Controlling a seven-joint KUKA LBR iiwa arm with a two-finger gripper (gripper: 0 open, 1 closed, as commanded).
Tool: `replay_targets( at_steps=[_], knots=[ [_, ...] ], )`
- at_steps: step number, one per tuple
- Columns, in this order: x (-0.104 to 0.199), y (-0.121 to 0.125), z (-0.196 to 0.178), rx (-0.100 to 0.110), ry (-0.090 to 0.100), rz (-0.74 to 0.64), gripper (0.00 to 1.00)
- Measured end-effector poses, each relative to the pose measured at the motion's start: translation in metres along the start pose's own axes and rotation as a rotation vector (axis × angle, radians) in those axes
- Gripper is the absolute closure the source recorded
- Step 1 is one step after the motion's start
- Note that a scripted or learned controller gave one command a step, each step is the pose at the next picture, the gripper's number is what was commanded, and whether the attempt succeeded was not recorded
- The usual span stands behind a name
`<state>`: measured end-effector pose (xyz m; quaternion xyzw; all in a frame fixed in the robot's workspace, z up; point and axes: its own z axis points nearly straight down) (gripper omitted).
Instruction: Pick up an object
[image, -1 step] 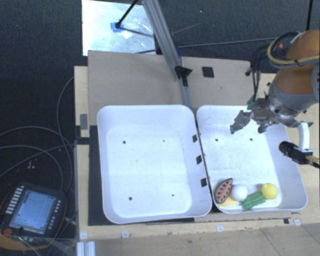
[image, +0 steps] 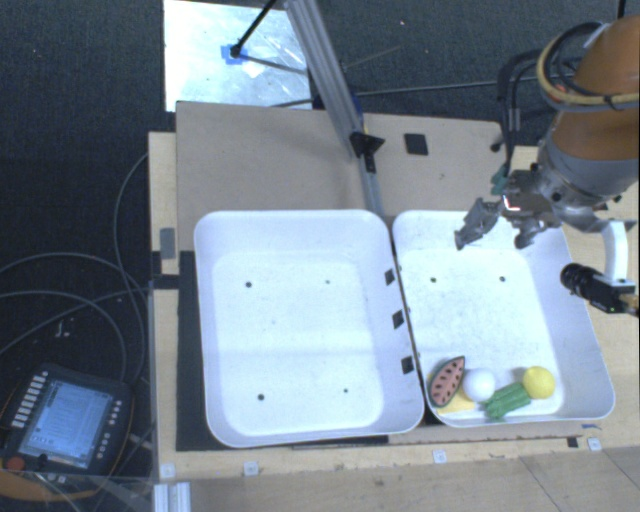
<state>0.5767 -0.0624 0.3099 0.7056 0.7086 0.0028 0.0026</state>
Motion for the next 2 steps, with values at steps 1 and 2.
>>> replay_targets(
  at_steps=[1,2],
  knots=[
    [-0.002,0.000,-0.007,0.005,0.000,0.003,1.00],
    [-0.017,-0.059,0.016,0.009,0.000,0.006,1.00]
  ],
)
